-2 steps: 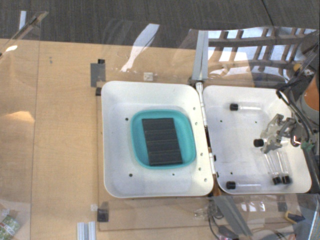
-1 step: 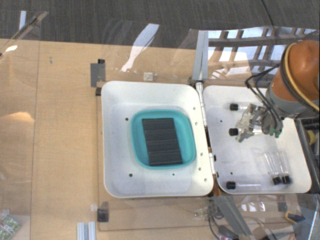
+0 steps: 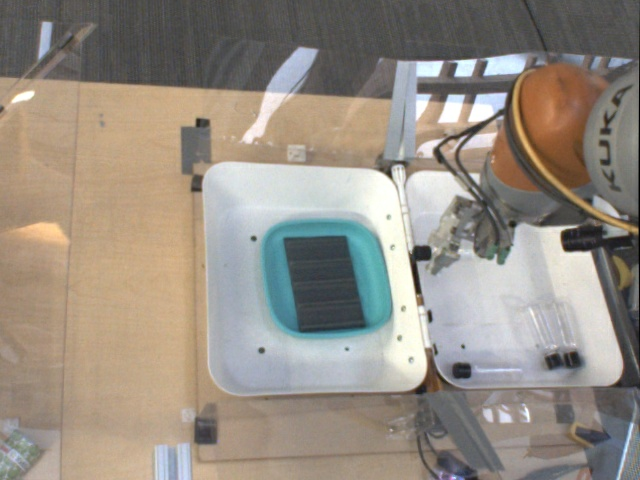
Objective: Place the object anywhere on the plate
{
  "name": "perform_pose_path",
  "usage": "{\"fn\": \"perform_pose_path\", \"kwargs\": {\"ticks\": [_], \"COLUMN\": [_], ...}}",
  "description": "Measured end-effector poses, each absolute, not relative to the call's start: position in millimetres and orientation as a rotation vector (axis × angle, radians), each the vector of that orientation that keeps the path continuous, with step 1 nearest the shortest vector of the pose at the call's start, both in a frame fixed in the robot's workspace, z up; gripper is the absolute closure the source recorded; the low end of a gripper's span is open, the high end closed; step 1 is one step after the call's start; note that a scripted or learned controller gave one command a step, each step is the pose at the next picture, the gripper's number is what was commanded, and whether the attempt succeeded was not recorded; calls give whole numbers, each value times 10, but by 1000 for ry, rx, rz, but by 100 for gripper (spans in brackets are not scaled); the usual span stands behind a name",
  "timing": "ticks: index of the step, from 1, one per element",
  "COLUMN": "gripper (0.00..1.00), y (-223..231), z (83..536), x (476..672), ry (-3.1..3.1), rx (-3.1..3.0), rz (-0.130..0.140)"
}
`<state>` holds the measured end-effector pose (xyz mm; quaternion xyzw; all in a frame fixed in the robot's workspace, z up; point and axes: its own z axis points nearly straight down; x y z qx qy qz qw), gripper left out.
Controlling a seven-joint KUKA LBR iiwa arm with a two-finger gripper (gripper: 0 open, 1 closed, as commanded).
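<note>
- Nearest to us, two clear tubes (image 3: 556, 340) with black caps are lying in the right bin (image 3: 500, 308), near a thin clear stick (image 3: 487, 372).
- We are finding the dark ridged slab (image 3: 324, 283) lying flat on the teal plate (image 3: 275, 288) in the left bin (image 3: 240, 348).
- We are judging the slab stiff, light and not fragile, best taken across its long edges.
- We are seeing the tool (image 3: 470, 236) hanging above the right bin, well apart from the slab; whether it is spread or pressed together we cannot tell, because its tip is looking blurred.
</note>
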<state>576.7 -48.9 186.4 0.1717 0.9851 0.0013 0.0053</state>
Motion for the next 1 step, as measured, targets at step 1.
{"fn": "perform_pose_path", "kwargs": {"ticks": [1], "gripper": [100], "y": [334], "z": [1910], "x": [5921], "ry": [3049], "rx": [721], "rz": [6]}}
